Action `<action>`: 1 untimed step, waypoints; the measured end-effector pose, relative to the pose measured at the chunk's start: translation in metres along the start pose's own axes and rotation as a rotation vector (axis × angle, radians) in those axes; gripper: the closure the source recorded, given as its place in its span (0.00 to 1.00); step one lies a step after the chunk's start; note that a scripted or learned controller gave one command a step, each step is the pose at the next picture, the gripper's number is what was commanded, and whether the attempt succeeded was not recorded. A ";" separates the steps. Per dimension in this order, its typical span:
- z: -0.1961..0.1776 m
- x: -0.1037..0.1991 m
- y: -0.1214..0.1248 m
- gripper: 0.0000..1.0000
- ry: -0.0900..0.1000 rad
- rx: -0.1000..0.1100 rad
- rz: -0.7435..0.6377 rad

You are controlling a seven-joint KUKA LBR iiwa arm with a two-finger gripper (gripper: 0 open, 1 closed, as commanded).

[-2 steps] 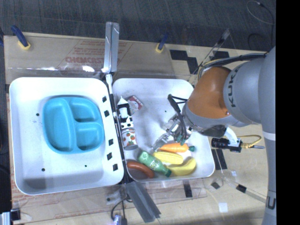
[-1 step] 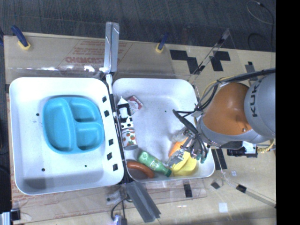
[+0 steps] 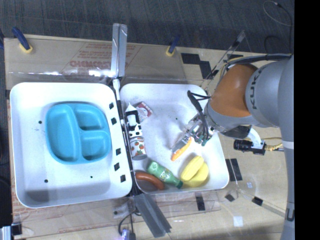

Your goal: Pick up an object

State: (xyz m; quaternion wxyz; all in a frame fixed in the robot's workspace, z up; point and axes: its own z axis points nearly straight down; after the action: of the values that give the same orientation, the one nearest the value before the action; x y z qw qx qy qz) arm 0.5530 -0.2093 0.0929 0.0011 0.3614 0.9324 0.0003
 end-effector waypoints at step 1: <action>-0.011 0.000 0.002 1.00 -0.002 -0.001 -0.006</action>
State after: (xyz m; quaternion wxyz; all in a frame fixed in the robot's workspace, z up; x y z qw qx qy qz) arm 0.5543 -0.2084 0.1037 0.0022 0.3587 0.9334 0.0004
